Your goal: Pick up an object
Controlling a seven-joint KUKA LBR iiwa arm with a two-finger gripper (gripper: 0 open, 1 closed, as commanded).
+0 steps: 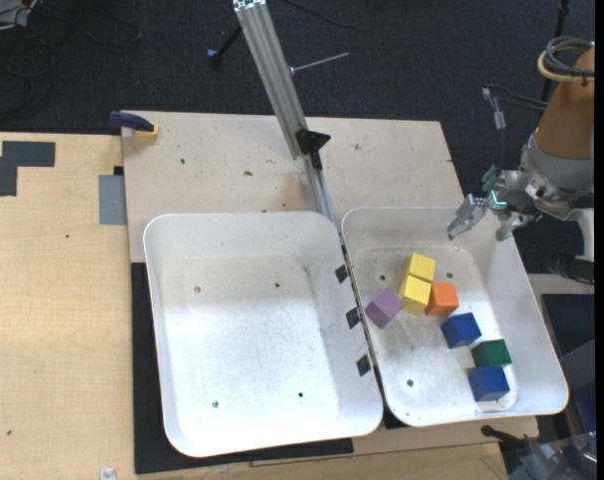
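The right bin (542, 368) holds several small blocks: two yellow ones (418, 279) stacked close together, an orange one (443, 299), a purple one (384, 308), a blue one (461, 329), a green one (493, 352) and another blue one (489, 382). My gripper (485, 220) hangs above the bin's far right corner, well clear of the blocks. Its two fingers are spread apart with nothing between them.
The left bin (162, 268) sits beside the right one, with black clips along the shared wall (348, 298). A slanted aluminium post (277, 78) rises behind the bins. A blue and yellow clamp (134, 123) lies at the bench's far left corner.
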